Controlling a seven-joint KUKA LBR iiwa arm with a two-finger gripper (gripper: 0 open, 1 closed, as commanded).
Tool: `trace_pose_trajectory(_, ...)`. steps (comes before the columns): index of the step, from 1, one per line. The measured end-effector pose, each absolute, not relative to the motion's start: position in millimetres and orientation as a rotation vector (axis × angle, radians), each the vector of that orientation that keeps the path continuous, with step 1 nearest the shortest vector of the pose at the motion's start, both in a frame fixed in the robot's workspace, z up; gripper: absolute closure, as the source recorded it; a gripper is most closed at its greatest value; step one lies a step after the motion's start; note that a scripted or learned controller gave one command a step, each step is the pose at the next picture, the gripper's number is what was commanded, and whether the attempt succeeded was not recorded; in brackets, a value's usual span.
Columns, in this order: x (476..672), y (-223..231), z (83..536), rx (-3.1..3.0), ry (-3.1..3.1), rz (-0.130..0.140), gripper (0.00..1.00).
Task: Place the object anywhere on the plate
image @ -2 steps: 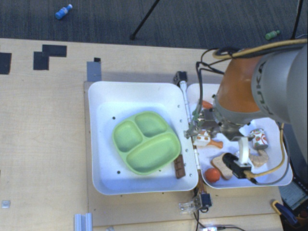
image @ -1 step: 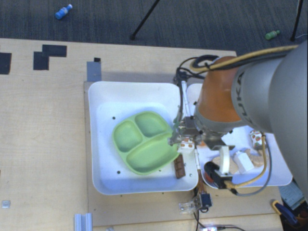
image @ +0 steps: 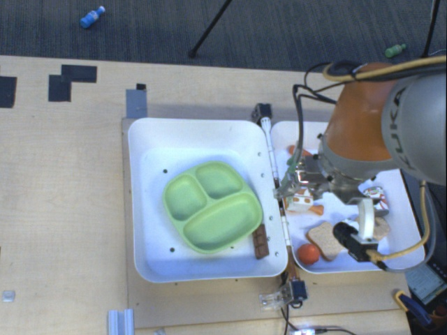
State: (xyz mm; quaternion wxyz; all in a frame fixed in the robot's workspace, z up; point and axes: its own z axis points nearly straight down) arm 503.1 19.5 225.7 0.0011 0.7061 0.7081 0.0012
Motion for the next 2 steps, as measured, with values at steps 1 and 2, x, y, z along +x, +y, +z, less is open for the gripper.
trace_pose_trajectory(1,496.9,60,184,2.217,2.227,0.001,1.0)
trace_pose_trajectory(2,506.6,3,207,2.217,2.223,0.002,1.0)
